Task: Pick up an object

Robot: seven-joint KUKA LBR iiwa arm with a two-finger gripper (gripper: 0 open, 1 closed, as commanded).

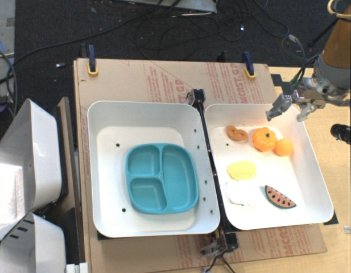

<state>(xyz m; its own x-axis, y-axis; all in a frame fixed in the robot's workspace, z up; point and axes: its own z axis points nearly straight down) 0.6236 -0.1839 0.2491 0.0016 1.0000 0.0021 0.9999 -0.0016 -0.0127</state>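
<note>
The right bin (312,169) holds several toy foods: a brown pretzel-like piece (238,133), an orange pumpkin (264,139), a small orange ball (284,147), a yellow disc (242,170), a white piece (241,194) and a watermelon slice (279,197). My gripper (290,108) hangs open above the bin's far right rim, its two fingers spread apart with nothing between them. It is up and to the right of the pumpkin, apart from every item.
The left bin (101,152) holds a teal divided tray (161,178). Both bins rest on a cardboard sheet (164,78) clamped at the back. White containers (24,164) stand at the far left. Cables lie on the dark floor behind.
</note>
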